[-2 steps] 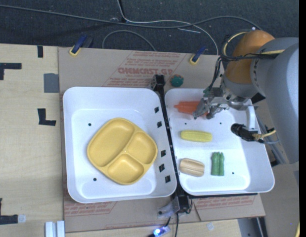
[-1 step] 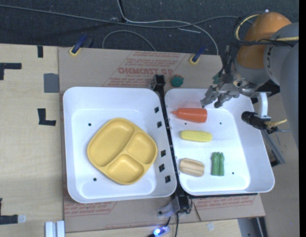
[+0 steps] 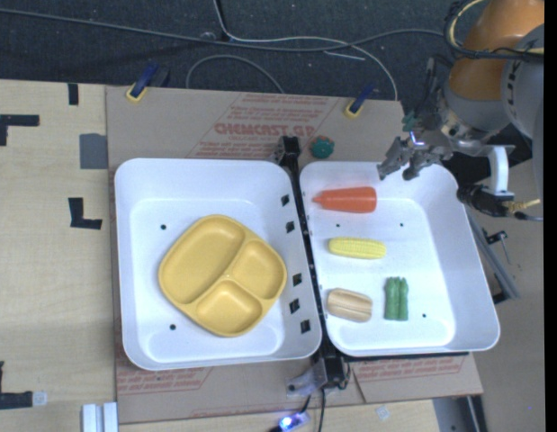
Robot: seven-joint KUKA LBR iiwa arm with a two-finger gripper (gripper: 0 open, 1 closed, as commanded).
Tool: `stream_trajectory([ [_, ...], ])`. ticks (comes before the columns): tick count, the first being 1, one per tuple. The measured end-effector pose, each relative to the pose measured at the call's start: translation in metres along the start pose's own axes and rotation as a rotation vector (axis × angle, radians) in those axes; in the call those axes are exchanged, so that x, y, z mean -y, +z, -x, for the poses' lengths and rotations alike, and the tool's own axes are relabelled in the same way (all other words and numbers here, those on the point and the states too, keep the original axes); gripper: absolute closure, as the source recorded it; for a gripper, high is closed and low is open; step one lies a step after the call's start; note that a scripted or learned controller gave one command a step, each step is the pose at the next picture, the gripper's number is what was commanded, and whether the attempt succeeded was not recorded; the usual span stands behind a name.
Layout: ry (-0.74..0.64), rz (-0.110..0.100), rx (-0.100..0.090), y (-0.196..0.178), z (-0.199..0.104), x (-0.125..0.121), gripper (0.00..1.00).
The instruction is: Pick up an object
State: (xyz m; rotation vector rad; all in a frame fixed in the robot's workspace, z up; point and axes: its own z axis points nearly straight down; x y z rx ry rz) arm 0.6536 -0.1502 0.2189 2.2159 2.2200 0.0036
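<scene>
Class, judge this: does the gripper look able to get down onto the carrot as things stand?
Probably yes. The gripper hovers by the right bin's upper edge, near the carrot, which lies uncovered and apart from the corn.

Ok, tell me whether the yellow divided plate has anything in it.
Empty: the yellow divided plate shows three bare compartments in the left bin.

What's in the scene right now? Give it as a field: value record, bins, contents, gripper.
left bin: yellow divided plate, lying flat
right bin: carrot at the far end; corn cob mid; bread roll and green asparagus bundle at the near end
items touching: none, all apart
gripper: above the right bin's far right corner, holding nothing
outside bins: small teal object on the cardboard behind them
</scene>
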Motion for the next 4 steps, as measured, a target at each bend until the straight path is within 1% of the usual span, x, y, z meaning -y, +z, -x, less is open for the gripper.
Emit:
stream_trajectory([
  [1, -0.004, -0.005, -0.004, -0.009, -0.054, -0.009, 1.00],
  [2, -0.004, -0.005, -0.004, -0.017, -0.105, -0.005, 1.00],
  [3, -0.005, -0.006, -0.003, -0.018, -0.163, -0.015, 1.00],
  [4, -0.004, -0.007, -0.003, -0.019, -0.214, -0.005, 1.00],
])
